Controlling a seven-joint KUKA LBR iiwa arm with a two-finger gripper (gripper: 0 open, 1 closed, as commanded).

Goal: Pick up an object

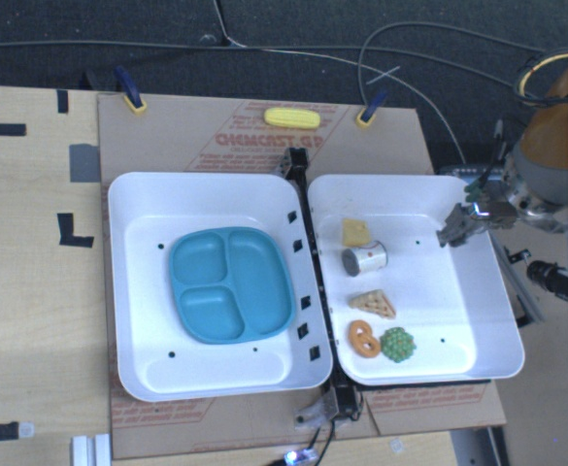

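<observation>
So the gripper (455, 229) sits over the right bin (478, 299) by its upper right wall, and honestly I can't tell how it's set from this angle. All the stuff is left of it, well apart: yellow cheese wedge (356, 232), silver cup (366, 258) on its side just below, pizza slice (374, 305), then pretzel (363, 338) beside green broccoli (397, 344). Left bin (133, 260) has a blue divided plate (232, 284)
</observation>
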